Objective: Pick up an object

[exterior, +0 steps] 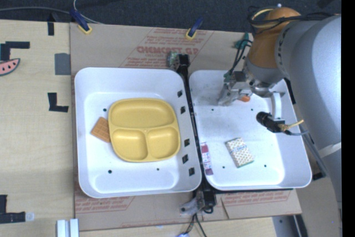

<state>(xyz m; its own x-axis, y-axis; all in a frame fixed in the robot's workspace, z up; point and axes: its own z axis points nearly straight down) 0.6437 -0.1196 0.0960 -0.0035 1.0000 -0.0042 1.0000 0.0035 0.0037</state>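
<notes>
While the arm (313, 80) is hanging over the right bin (288, 175), the gripper (228, 96) is sitting low at that bin's back part, pointing down at bare white floor. Can't tell whether it's apart or together from this angle, and I'm not seeing anything in it. Also can't tell if it's touching the floor.

Only loose thing on the gripper's side: a small patterned packet (239, 152). It's lying flat, clear of the gripper, off toward the front rim and slightly toward the arm's side. Not touching the tool.

A red-and-white strip (205, 157) is lying at the bin's inner wall, in front of the gripper and across from the arm's side, near the packet but apart from it.

Everything else is sitting beyond the divider, well away from the gripper. A yellow divided plate (144, 127) is resting mid-floor in the left bin (94, 175). A tan flat piece (101, 129) is poking out from under the plate's far edge, the side farthest from the tool.
</notes>
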